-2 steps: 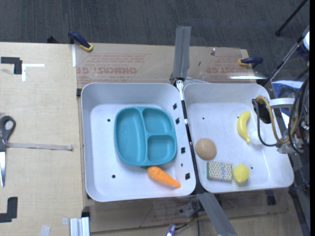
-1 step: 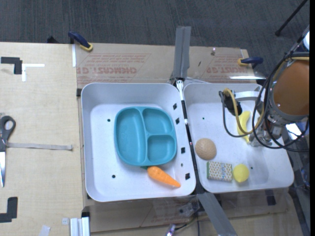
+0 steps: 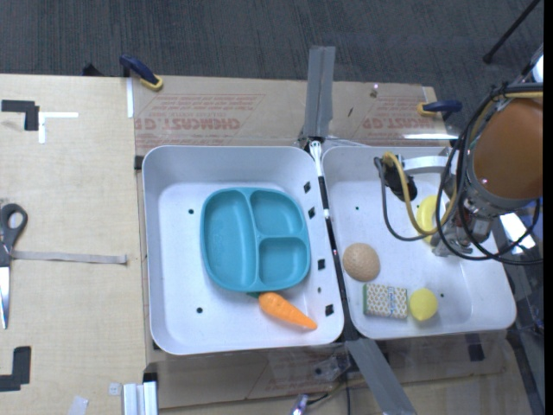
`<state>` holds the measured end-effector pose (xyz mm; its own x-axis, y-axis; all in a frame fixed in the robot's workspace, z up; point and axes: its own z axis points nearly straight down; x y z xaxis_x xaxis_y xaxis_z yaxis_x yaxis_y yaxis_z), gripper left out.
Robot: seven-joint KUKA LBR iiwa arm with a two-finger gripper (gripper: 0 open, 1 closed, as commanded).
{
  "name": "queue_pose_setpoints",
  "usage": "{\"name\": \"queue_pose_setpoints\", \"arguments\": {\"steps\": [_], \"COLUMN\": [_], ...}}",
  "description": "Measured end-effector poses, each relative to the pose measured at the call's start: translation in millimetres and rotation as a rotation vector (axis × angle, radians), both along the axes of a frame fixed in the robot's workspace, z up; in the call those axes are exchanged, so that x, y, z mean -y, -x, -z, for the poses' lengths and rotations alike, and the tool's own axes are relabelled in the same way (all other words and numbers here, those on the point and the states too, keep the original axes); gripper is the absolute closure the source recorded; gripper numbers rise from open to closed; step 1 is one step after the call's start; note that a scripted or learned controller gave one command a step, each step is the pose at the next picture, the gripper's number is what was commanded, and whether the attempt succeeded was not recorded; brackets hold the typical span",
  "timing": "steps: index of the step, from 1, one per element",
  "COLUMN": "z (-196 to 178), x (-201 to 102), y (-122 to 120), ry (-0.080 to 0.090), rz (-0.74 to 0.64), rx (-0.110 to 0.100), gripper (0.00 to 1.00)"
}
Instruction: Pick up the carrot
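At the far left of the pale wooden bench (image 3: 69,197), well apart from the teal plate, a pair of scissors with dark looped handles (image 3: 9,249) lies flat, with a strip of grey tape running toward the bins. The left shallow white plastic bin (image 3: 164,258) has smooth, slightly glossy walls and rounded corners. In its middle sits a teal plastic plate with three moulded compartments (image 3: 256,239), one long section on the left and two smaller ones on the right, its outline a soft rounded square. Just below the plate's lower right corner lies the orange carrot (image 3: 287,311), a smooth tapered cone resting on the bin floor, its blunt end nearly touching the plate's rim and its tip pointing down and to the right.

To the right of the plate, across the dividing walls, the right shallow white plastic bin (image 3: 363,214) holds a round tan ball with a dull, matte surface (image 3: 361,261). Below it and further right of the plate lies a small rectangular block with a speckled green and yellow pattern (image 3: 385,301), and just beside that a bright yellow rounded object (image 3: 422,304).

Farthest right from the plate, the grey arm with its orange band (image 3: 510,150) hangs over the right bin, draped in black cables. The gripper (image 3: 456,236) is hidden among cables and wrist, so whether it is parted or closed cannot be told; it is well apart from the carrot.
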<state>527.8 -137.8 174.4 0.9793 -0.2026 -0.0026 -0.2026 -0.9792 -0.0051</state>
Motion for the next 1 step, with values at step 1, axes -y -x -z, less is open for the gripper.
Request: {"name": "queue_pose_setpoints", "arguments": {"steps": [1], "z": [-32.2], "x": [21.0], "y": [41.9], "ry": [0.0], "rz": [0.251], "rx": [-0.002], "gripper": [1.0]}}
